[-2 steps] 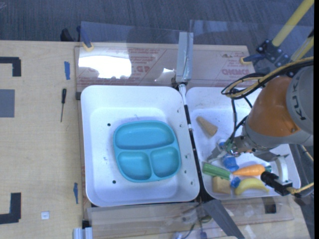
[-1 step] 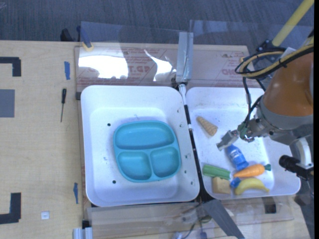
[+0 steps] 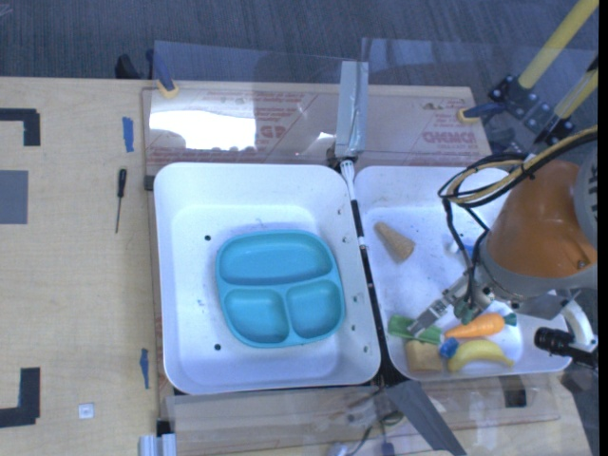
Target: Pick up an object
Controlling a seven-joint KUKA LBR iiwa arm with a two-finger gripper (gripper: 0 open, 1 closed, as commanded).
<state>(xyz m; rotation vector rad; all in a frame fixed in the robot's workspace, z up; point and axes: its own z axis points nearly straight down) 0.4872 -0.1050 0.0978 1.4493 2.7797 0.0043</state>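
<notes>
Overhead slanted view of two white bins. Left bin (image 3: 180,283), frame centre, holds a blue three-compartment tray (image 3: 279,286). Right bin (image 3: 427,207), at the right, holds a tan cone-shaped piece (image 3: 395,240) near its upper left, plus a carrot (image 3: 475,328), banana (image 3: 480,352) and green item (image 3: 404,328) clustered at its lower edge. Gripper (image 3: 439,312) sits low over that cluster, beside the carrot; its opening cannot be judged

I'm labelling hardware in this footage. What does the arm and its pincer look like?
The arm shows a wide orange band above a grey wrist section. Black cables loop loosely beside it on its left in the camera view. The pincer is a slim metallic grey part reaching down into the right bin. No markings are legible.
</notes>
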